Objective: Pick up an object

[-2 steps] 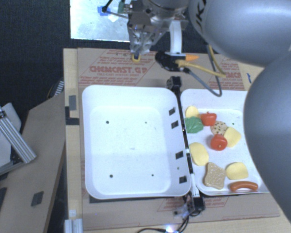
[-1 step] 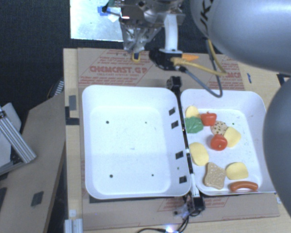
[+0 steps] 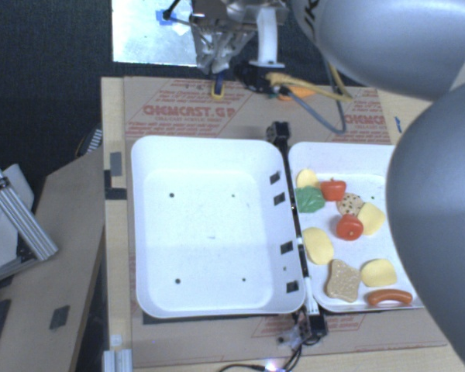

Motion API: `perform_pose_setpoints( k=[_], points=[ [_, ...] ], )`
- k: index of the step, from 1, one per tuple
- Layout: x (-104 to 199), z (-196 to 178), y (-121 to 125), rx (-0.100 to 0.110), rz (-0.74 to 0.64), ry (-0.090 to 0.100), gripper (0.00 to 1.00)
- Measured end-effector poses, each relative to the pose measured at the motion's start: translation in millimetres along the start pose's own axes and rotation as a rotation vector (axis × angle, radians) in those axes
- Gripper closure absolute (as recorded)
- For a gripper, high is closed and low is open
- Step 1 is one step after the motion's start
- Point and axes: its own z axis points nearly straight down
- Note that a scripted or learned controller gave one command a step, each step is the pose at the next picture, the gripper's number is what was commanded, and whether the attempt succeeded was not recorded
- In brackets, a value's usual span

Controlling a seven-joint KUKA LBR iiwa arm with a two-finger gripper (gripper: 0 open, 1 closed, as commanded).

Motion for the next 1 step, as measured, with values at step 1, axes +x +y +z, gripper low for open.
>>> perform_pose_setpoints(
  k=[1],
  points=[
    [0.1,-23.1,-20.4,0.002,-0.003,0.001,1.0]
  ],
)
